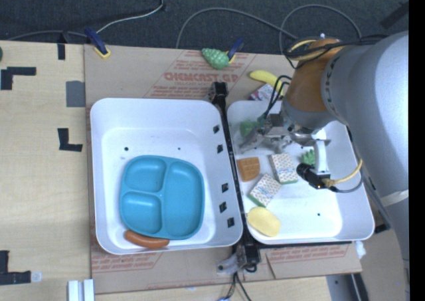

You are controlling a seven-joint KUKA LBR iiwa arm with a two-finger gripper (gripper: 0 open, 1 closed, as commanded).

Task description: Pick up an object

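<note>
My gripper (254, 136) hangs low over the far left part of the right bin (332, 223), close to the divider. A small green item (248, 125) lies right beside it, touching or nearly so. Just in front of the gripper sits a brown square cracker (249, 168). Two pale patterned sachets (284, 167) (265, 190) lie nearer the bin's middle, and a yellow lemon-like piece (264, 221) rests by the front wall. Another green piece (309, 157) shows under the wrist.
The left bin (106, 120) holds a blue divided plate (161, 196) and an orange sausage (146, 240) at its front. A yellow banana (263, 77) and a green toy (216, 58) lie on the cardboard behind the bins. The arm (372, 100) covers the right bin's far right.
</note>
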